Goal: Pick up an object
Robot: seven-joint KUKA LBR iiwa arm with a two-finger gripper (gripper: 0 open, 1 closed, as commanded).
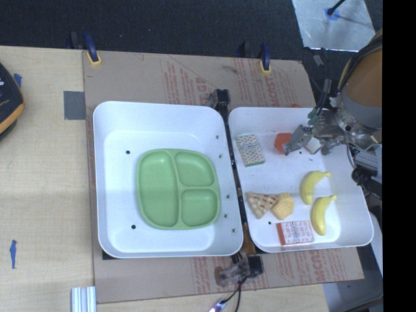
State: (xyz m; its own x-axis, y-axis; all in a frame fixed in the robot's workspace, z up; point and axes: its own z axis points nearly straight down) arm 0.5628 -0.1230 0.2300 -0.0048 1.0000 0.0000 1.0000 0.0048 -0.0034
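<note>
Two white bins sit side by side on the tabletop (39, 174). Reaching in from the right, the grey arm (364, 83) slants down over the right bin (354, 239), its claw (296, 145) low at the upper part, just beside a red object (281, 142). Whether the claw is spread or pressed together I cannot tell. Two bananas (313, 184) lie below.

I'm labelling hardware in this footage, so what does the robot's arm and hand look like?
The arm is a rounded grey body with a broad orange band above the wrist. The hand at its end is a cluster of grey and silver metal parts with dark fingers and a small green spot near its top. No markings can be read on it.
</note>
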